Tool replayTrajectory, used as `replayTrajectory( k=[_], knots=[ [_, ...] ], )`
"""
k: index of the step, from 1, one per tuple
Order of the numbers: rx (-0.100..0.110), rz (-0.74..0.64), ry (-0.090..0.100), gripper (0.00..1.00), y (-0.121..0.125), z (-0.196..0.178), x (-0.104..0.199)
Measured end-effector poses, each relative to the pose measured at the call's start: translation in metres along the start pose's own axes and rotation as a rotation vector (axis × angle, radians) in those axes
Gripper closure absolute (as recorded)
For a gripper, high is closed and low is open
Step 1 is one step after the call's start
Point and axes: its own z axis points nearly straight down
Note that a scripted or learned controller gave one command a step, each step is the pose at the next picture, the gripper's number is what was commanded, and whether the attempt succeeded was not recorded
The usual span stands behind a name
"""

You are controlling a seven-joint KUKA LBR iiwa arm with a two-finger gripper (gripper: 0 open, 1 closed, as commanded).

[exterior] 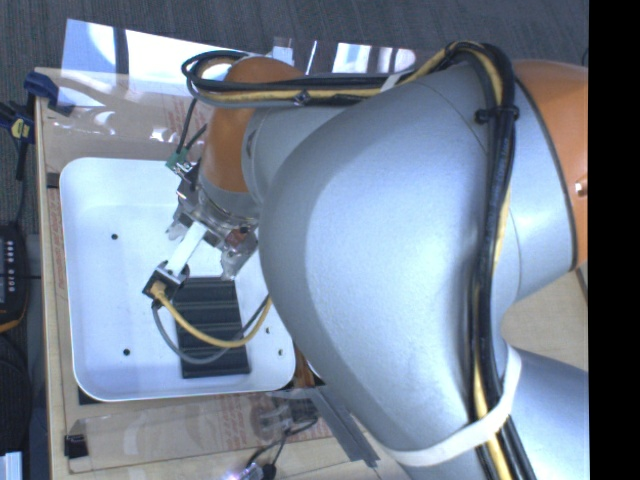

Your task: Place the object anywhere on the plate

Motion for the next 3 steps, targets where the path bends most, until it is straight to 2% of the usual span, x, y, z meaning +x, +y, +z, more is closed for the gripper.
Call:
replayTrajectory(
  k=[3],
  knots=[
    [0.000,0.000,0.000,0.00,0.0000,0.0000,0.0000]
  ],
)
